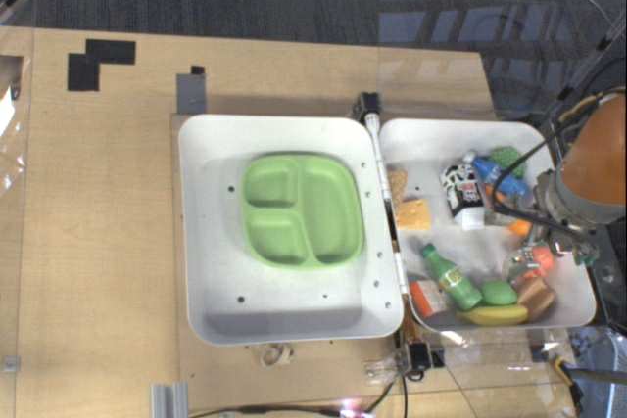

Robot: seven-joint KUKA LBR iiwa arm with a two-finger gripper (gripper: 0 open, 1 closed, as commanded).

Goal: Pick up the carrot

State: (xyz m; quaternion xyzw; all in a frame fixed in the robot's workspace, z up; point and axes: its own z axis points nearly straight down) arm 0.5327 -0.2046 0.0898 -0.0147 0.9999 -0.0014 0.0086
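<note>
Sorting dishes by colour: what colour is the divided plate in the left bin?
Light green plate, seen in the camera view.

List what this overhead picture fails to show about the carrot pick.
- Gripper: its finger state is lost among cables and toys in the camera view.
- Small orange carrot piece: partly covered by the grey arm with the orange band, so contact cannot be judged.
- Arm: cut off by the right edge.
- Toys in the right shallow white bin near the yellow plastic banana: overlapping, some too small to identify.
</note>
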